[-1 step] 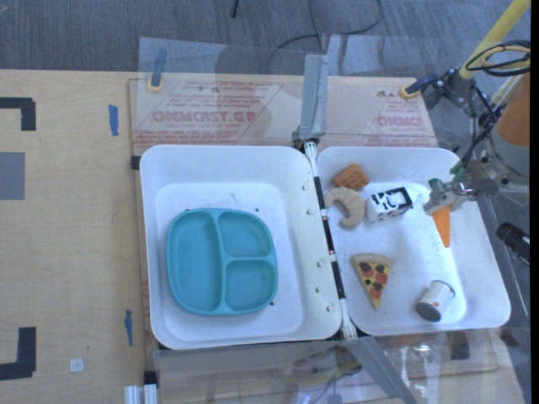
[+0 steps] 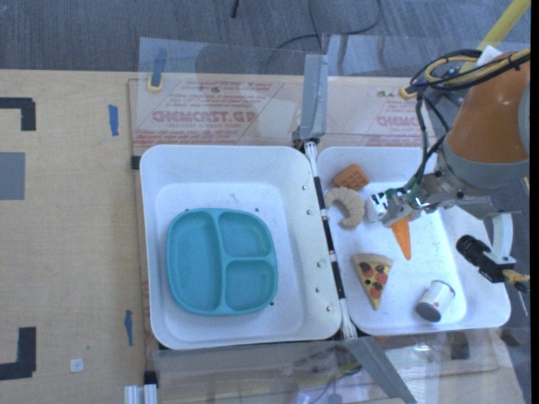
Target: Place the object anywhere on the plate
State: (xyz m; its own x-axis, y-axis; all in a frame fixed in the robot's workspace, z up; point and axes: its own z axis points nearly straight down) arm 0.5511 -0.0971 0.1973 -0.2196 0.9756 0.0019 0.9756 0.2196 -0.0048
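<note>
A grey arm with an orange band reaches in from the right over a wooden surface (image 2: 67, 251) carrying two shallow white bins side by side. Its pincer (image 2: 402, 211) hangs low in the right bin (image 2: 484, 310), clamped on the wide end of an orange carrot (image 2: 402, 236) whose tip points down toward the bin floor. Just left of the pincer lie a tan croissant (image 2: 348, 204) and, above it, a small waffle piece (image 2: 350, 177). A pizza slice (image 2: 372, 279) rests near the bin's front, with a small white cup (image 2: 433, 300) on its side further right. In the left bin (image 2: 160, 171) sits a teal divided plate (image 2: 221, 261), well apart from the carrot.
</note>
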